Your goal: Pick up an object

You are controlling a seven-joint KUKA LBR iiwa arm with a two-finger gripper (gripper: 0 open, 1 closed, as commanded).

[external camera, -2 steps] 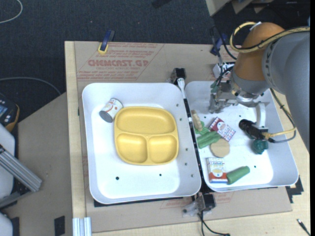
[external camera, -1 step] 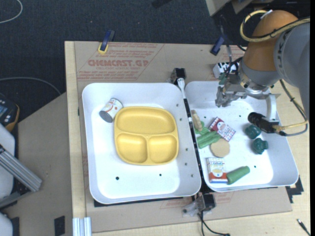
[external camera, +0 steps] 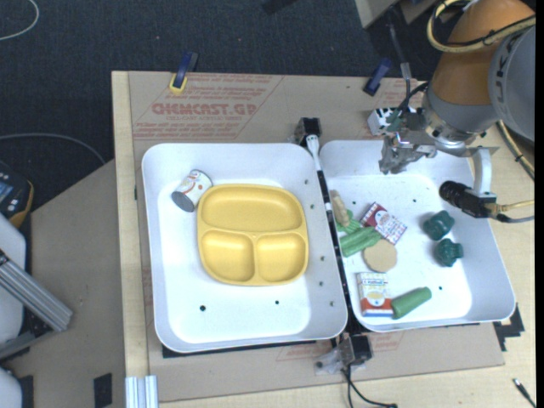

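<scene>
The gripper (external camera: 398,161) is hovering over the far edge of the right bin (external camera: 476,300); how far its jaws are parted, I cannot tell. Nearer in that bin are lying green toy pieces (external camera: 442,236), a red-and-white packet (external camera: 384,223) and a round cookie (external camera: 381,257). A yellow divided tray (external camera: 252,232) is sitting in the left bin (external camera: 170,313).

Left of the black divider clip (external camera: 308,130), a yellow sectioned tray (external camera: 252,232) lies in a white bin (external camera: 170,313); right of it, another white bin (external camera: 489,291) holds dark teal pieces (external camera: 442,236), green items (external camera: 411,300) and red-and-white packets (external camera: 384,222).
</scene>
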